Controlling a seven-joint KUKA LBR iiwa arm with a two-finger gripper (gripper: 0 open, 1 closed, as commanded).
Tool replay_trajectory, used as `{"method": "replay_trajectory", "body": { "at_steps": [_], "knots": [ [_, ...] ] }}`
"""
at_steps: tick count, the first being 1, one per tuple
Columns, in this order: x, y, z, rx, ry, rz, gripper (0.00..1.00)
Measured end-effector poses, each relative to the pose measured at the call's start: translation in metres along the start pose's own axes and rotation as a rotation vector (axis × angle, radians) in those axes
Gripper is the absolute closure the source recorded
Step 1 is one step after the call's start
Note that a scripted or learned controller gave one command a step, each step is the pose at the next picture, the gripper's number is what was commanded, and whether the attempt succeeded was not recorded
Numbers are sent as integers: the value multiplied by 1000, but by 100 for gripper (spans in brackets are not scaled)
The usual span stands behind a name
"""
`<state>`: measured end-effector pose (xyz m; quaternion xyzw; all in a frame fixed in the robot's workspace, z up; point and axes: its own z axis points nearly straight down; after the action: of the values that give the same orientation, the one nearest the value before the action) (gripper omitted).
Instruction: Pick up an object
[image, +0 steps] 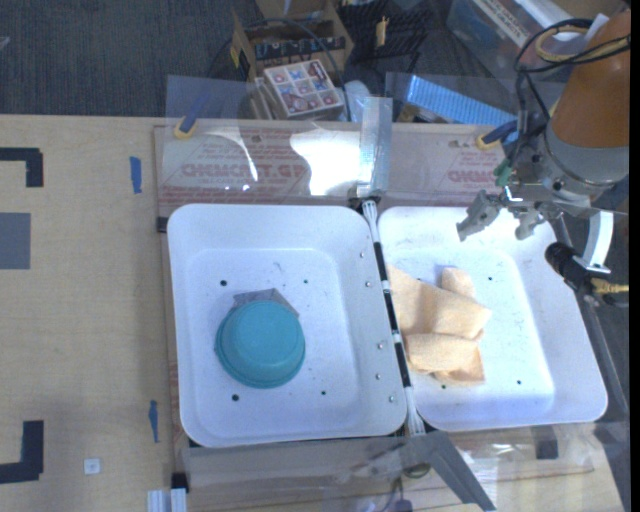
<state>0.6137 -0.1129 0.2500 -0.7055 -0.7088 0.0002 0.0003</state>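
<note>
Gripper (503, 218), jaws spread and gripping nothing, poised over the far edge of the right bin (570, 390); the tan sponge pile (442, 325) (1 of 2 candidates) lies nearer the camera, lower-left of the jaws.

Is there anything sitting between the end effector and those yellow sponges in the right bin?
Nothing visible. The end effector hangs over the far side of the right bin, and the yellow sponges lie on the bin floor nearer the divider, with bare white floor between them. The teal bowl sits apart in the left bin.
</note>
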Motion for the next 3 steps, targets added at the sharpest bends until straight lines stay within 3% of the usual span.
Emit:
{"method": "replay_trajectory", "body": {
  "at_steps": [1,2,3],
  "knots": [
    [14,-7,146,-1,0,-117,0],
    [-22,-1,161,-10,-1,-179,0],
    [-25,0,149,-16,-3,-173,100]
  ]
}}
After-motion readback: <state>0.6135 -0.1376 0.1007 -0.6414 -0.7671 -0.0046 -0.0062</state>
